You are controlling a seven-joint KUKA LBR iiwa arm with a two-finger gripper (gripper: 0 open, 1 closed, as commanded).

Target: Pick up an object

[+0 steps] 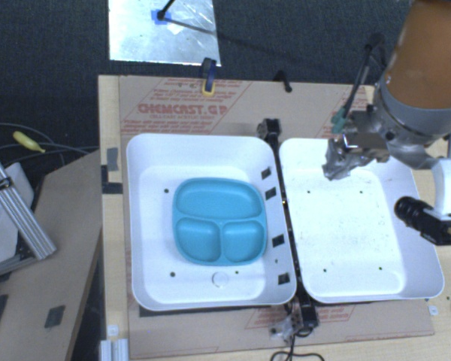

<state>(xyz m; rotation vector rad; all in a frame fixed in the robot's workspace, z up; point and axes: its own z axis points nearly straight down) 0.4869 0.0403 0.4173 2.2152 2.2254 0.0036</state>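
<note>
A light blue divided plate (216,220) lies flat in the middle of the left white bin (146,201). A small pale round disc (220,279) rests near that bin's front wall. My gripper (337,165) hangs over the back left corner of the right white bin (361,277), close above its floor. It is well to the right of the plate, across the divider between the bins. Nothing shows under or around the gripper tip.
A black cylinder on a white bracket (423,220) juts over the right bin's right rim. Black clips (272,194) run along the seam between the bins. A metal sheet (164,19) lies behind the bench, and an aluminium frame (11,209) stands at the left.
</note>
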